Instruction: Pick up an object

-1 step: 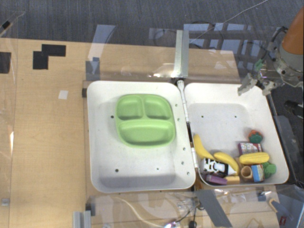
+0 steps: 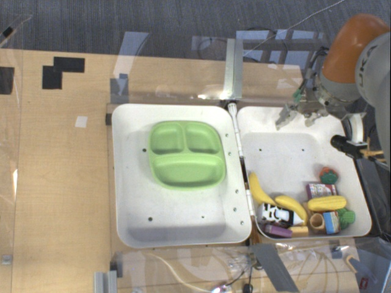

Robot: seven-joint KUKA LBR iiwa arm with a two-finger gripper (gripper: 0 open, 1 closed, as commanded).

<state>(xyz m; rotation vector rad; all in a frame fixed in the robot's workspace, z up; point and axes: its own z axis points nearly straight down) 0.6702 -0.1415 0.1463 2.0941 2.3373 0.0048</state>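
Two shallow white plastic bins are seen side by side on the wooden bench, divided by a thin metal rail. In the left bin (image 2: 131,182) a light green plastic tray with three compartments (image 2: 186,153) is laid flat, near the middle and toward the far side. The grey arm with its orange band (image 2: 355,47) is seen at the upper right, and its two-finger gripper (image 2: 301,117) is held above the far edge of the right bin (image 2: 287,157), fingers spread apart with nothing between them. The objects are gathered in the near corner of the right bin, well apart from the gripper: a curved yellow banana (image 2: 259,191), a second yellow banana-shaped piece (image 2: 292,207), a yellow oblong piece (image 2: 327,203), a black-and-white toy figure (image 2: 273,214), a small purple packet (image 2: 317,190), a red and green rounded item (image 2: 329,176), and a green rounded item (image 2: 347,217). Several of these are touching one another.
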